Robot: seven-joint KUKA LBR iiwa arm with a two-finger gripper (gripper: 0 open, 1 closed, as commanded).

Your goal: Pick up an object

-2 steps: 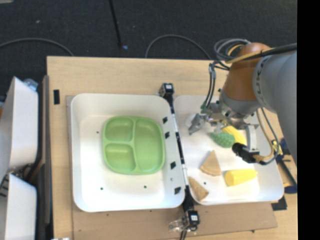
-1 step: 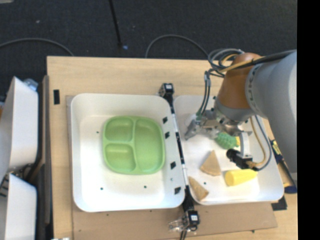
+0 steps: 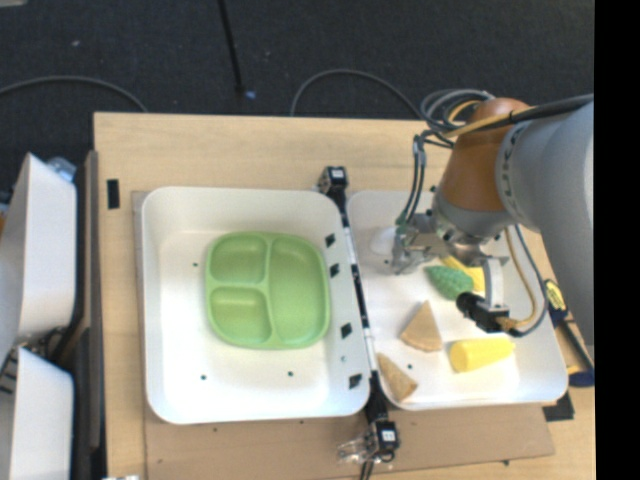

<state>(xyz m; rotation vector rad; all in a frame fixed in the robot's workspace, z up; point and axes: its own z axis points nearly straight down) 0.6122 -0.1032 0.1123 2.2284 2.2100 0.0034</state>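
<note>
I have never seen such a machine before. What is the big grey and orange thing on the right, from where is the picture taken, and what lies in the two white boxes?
The grey and orange thing is a robot arm. It reaches in from the right, and its gripper hangs low over the right bin. The one camera is fixed above the bench and looks down at a slant.

The left bin holds a green divided plate. The right bin holds toy food: a green piece, a yellow block and two tan wedges. I see nothing between the gripper's fingers, so I cannot say that it holds anything.
</note>
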